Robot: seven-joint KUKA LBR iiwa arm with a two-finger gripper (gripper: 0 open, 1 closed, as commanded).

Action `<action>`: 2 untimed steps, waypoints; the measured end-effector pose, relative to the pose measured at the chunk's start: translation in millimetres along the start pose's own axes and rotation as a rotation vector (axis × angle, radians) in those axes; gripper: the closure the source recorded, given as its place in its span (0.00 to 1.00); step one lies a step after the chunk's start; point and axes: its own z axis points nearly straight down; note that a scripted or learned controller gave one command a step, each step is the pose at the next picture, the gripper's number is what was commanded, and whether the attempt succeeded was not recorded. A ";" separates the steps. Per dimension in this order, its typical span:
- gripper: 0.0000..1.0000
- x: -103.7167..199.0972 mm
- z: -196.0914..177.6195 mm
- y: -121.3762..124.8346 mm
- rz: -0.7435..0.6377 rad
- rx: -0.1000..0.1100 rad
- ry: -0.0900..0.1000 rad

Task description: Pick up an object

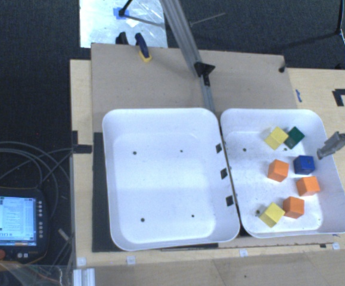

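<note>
White right bin (330, 130) rim lies under gripper (329, 148).

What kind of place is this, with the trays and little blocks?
Probably a robotics lab test bench: a gripper reaches over a white bin of coloured blocks, and a handheld control pendant lies on the carpet.

White bins (160, 121); blue block (304, 164)

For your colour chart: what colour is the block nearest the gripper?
Blue block, camera view.
</note>
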 end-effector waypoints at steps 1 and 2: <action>0.00 0.0 -0.1 0.1 0.001 0.000 0.000; 0.00 -10.0 52.1 3.2 0.004 0.004 0.001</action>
